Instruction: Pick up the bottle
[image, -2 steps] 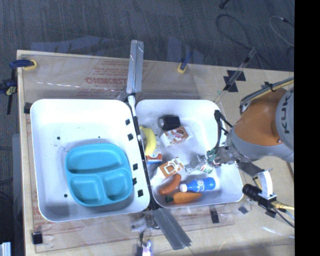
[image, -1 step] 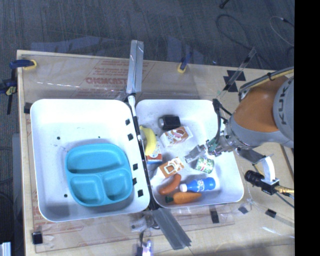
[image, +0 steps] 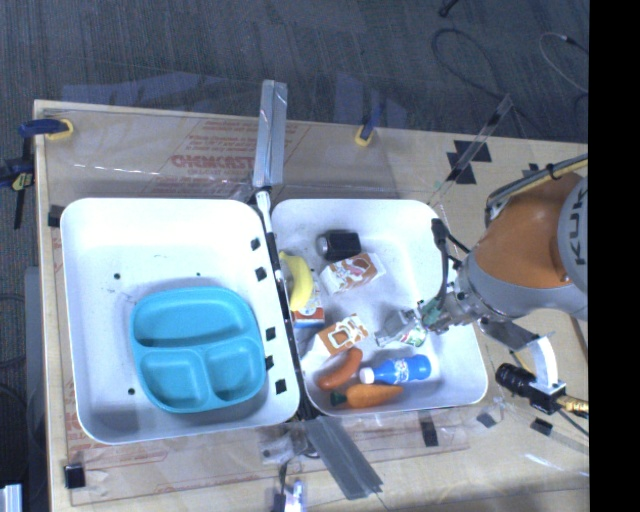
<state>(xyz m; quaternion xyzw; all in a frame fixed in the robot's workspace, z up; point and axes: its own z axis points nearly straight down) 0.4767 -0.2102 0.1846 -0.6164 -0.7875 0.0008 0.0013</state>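
The bottle (image: 397, 371), white with a blue label, lies on its side near the front edge of the right bin (image: 400, 215), just below and slightly left of the fingers (image: 418, 320). The fingers hang low inside that bin near its right wall, above a small crumpled silvery wrapper (image: 398, 330); how far apart they stand cannot be told from this view, and nothing is seen held between them. Touching the bottle's lower side lies a carrot (image: 370, 395), and to its left a reddish sausage (image: 340, 368). Further left of the fingers sit a small snack packet (image: 341, 333), a banana (image: 298, 282) along the bin's left wall, and a red and white carton (image: 308, 317) beneath the banana. Up and left of the fingers are another packet (image: 352, 271) and a black cylinder (image: 340, 244). The left bin (image: 150, 225), well apart from the fingers, holds a blue divided tray (image: 198, 348). The grey arm (image: 530, 250) with its orange band reaches in over the bench (image: 150, 140) from the right.
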